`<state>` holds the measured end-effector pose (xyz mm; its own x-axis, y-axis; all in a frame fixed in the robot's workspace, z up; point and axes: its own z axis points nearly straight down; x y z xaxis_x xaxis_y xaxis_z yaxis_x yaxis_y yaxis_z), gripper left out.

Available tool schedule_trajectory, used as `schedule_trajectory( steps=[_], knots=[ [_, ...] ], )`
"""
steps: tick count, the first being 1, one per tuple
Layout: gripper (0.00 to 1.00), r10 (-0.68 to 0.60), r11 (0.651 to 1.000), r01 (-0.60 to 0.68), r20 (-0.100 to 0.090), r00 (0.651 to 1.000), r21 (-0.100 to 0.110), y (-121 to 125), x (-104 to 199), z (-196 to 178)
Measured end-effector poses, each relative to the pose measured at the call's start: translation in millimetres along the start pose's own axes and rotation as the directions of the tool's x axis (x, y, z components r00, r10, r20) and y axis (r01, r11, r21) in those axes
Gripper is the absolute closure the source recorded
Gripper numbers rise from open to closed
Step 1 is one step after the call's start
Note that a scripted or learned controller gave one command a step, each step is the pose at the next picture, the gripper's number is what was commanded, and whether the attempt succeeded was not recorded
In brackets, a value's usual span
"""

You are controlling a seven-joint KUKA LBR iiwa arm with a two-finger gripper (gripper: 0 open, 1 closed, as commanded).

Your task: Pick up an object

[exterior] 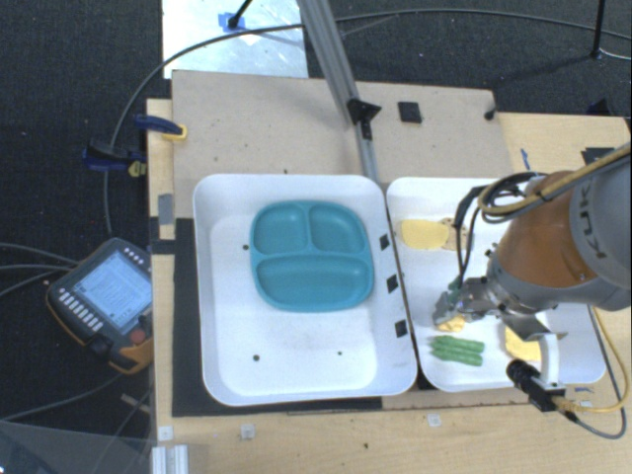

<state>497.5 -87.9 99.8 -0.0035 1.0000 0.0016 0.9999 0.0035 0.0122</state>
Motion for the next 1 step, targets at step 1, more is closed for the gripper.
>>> schedule_trajectory(
  steps=[1],
  knots=[
    [1.0,-0.001,1.0,0.001,0.003,1.0,0.005,3.9,-4.1,-63.2]
  ],
)
